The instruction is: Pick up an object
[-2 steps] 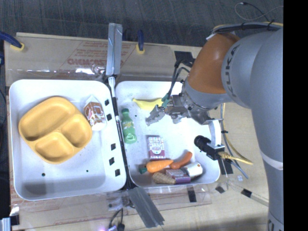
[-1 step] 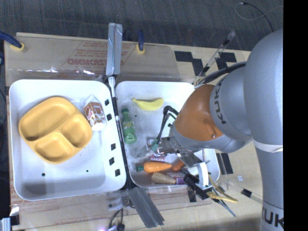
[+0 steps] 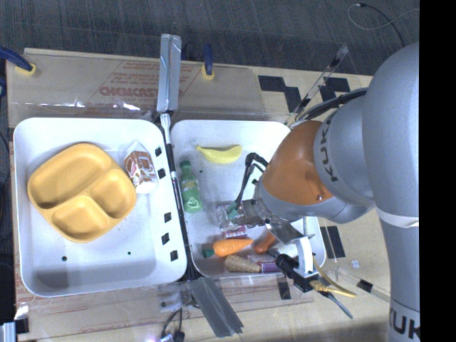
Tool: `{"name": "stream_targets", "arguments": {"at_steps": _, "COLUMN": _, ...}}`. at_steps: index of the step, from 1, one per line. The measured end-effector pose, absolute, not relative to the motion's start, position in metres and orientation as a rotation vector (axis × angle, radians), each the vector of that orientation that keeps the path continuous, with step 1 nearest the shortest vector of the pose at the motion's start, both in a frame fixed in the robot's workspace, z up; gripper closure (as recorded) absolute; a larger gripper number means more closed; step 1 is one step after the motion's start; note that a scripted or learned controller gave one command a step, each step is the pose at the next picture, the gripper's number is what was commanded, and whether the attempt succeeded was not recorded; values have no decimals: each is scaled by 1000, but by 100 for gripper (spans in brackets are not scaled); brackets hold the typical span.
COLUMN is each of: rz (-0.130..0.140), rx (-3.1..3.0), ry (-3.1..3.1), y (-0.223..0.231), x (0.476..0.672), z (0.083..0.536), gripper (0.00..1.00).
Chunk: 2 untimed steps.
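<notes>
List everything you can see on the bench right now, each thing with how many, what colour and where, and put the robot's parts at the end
bins: two, white, side by side on the bench
divided tray: one, yellow, left bin
snack packet: one, brown and white, left bin beside the tray
banana: one, yellow, right bin, far end
bottle: one, green, right bin by the divider
carrot: one, orange, right bin, near end
ice cream cone: one, tan, right bin, near edge
arm: one, grey with an orange band, over the right bin
hand: one, dark, low in the right bin; fingers unclear
</notes>
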State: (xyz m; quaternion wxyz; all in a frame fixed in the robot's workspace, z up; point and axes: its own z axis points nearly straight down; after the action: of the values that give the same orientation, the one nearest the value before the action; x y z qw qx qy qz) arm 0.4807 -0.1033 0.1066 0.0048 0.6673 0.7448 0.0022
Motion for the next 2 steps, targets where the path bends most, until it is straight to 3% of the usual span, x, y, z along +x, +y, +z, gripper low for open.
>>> {"name": "stream_targets", "arguments": {"at_steps": 1, "rz": -2, "rx": 2186, "ry": 2259, "y": -55, "x": 541, "z": 228, "gripper": 100}}
{"name": "stream_targets", "arguments": {"at_steps": 2, "rz": -3, "rx": 2187, "ry": 2260, "y": -55, "x": 541, "z": 228, "gripper": 0}}
